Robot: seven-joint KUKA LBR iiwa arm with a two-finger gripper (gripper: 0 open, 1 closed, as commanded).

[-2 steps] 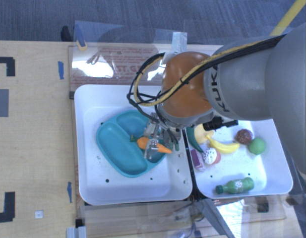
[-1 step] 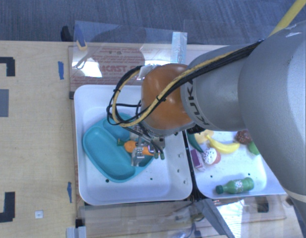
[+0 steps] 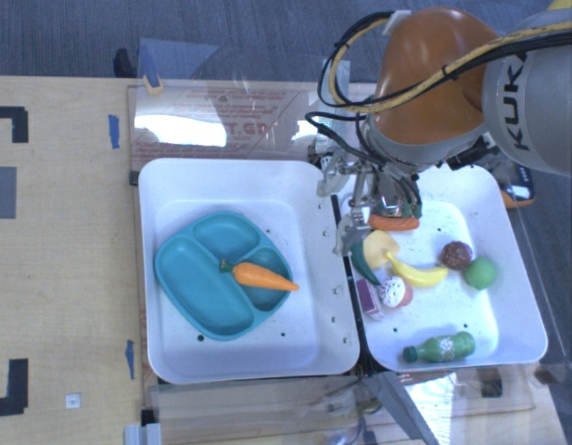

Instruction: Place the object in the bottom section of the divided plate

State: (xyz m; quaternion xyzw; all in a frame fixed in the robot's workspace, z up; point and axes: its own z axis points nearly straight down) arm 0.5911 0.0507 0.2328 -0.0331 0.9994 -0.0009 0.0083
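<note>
**Carrot on the plate, hand over the right bin**

While the orange toy carrot (image 3: 264, 276) lies across the teal divided plate (image 3: 197, 290) in the left white bin (image 3: 165, 193), the hand (image 3: 383, 213) hovers over the right bin, its state seemingly unreadable.

Smooth, matt teal plastic divided plate (image 3: 209, 286) in a glossy white plastic left bin (image 3: 174, 193). Pale, matt wooden bench top (image 3: 54, 276) at nine o'clock. Glossy orange plastic-looking carrot (image 3: 263, 276); shiny green plastic bottle (image 3: 440, 348).

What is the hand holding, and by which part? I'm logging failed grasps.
Cannot be told: the hand hangs over the right bin, close above toy food.
</note>
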